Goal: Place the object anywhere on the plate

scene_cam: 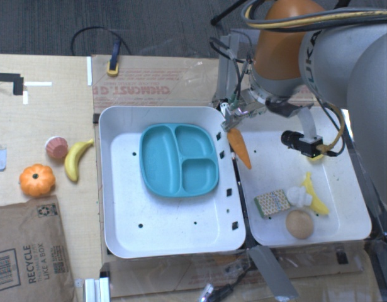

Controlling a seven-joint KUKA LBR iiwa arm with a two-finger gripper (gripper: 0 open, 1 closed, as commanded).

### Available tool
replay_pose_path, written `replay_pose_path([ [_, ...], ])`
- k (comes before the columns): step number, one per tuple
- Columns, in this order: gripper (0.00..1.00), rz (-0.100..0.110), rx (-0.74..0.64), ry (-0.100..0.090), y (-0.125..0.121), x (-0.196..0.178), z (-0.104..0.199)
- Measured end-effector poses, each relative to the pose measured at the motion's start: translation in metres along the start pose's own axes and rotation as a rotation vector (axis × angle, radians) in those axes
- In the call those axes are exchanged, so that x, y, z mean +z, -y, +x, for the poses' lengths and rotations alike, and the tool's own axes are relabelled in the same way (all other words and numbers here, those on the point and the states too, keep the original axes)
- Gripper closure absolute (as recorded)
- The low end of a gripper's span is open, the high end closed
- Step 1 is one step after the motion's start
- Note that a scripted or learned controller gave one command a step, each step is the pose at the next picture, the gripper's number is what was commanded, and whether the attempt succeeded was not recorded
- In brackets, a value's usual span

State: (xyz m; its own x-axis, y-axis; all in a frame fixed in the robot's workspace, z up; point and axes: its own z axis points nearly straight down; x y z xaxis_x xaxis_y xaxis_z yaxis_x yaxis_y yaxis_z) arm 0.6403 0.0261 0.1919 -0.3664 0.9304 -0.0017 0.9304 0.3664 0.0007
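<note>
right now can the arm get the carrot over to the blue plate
Probably yes: the carrot hangs from the gripper above the wall between the bins, and the blue plate lies bare just beside it.

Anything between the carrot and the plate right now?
Nothing visible except the bin walls. The carrot hangs from the gripper over the seam between the two bins, and the blue plate lies just left of it in the left bin.

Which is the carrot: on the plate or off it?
Off. The carrot hangs from the gripper over the bins' shared edge, right of the blue plate.
</note>
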Motion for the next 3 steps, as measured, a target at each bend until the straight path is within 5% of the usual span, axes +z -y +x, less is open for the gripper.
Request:
replay_pose_path([
  [1,0.0,0.001,0.001,0.0,0.0,0.0,0.0],
  [2,1.0,0.0,0.003,0.001,0.0,-0.009,-0.002],
  [3,1.0,0.002,0.043,-0.001,-0.048,0.009,0.109],
])
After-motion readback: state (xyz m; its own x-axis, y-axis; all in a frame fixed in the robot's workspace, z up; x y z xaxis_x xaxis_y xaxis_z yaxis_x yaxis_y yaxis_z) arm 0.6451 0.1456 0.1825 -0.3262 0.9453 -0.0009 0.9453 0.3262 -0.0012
